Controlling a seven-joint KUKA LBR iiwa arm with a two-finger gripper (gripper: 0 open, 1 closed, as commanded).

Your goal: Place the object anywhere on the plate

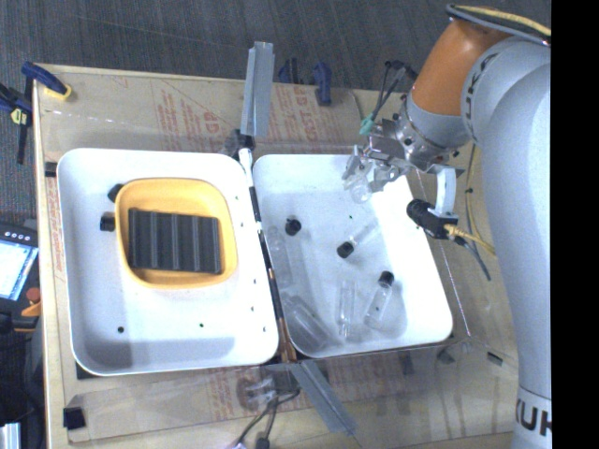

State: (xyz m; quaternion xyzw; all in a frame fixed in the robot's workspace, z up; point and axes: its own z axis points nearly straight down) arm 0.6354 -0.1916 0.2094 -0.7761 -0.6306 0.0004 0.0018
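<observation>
A yellow plate [140,199] lies in the left bin [89,316], with a dark ridged block [175,241] on its middle. The right bin [426,288] holds several clear vials with black caps: one vial [356,242] near the middle, and two more [378,299] [345,309] towards the front. A lone black cap [293,225] lies left of them. My gripper [368,172] hangs over the far edge of the right bin, above and behind the vials. Something clear and glassy sits just below it, too faint to identify.
A clear wedge-shaped piece [304,326] rests in the right bin's front left corner. The divider [265,260] between the bins runs front to back. Clamps and cables line the bench's far edge [318,80]. A small screen [14,265] sits at the left.
</observation>
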